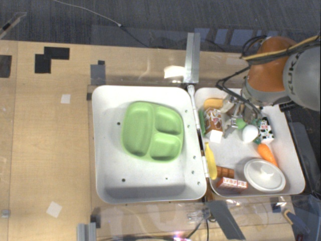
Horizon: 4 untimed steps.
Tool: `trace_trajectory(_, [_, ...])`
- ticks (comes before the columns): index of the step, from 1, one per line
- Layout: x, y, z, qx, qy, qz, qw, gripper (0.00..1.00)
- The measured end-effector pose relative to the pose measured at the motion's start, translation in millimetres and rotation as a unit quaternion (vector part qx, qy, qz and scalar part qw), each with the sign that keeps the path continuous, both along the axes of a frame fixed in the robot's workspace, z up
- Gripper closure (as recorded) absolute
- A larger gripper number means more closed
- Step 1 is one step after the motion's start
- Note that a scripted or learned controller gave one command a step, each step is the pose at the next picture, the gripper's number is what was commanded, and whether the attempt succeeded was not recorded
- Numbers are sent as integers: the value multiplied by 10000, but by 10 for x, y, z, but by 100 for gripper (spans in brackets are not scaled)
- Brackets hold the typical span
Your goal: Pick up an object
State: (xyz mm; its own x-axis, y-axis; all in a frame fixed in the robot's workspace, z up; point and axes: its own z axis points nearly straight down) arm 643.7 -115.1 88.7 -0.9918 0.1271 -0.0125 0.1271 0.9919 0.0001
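My gripper (232, 126) hangs low over the upper middle of the right bin (293, 157), under the grey arm with its orange band (268, 67). A white egg-shaped object (249, 133) lies just to its right, and a green item (241, 124) sits beside it. To its left is a brown printed packet (213, 119), with a small white cube (215, 136) below that. A yellow object (213, 103) lies at the bin's top. I see nothing clearly held in the gripper.
The left bin (108, 149) holds a green divided plate (152, 130). Also in the right bin are a black-and-white spotted toy (265, 129), an orange carrot (267, 153), a white round bowl (264, 174), a banana (210, 162) and a red box (232, 183).
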Motion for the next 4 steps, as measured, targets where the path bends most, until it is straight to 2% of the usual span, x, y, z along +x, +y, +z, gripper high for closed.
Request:
trace_trajectory(1, [53, 98, 20, -43, 12, -484, 9988, 0])
trace_trajectory(2, [71, 115, 17, -64, 33, -373, 9993, 0])
trace_trajectory(3, [82, 137, 27, -90, 50, -856, 9963, 0])
trace_trajectory(4, [59, 159, 14, -80, 24, -885, 9960, 0])
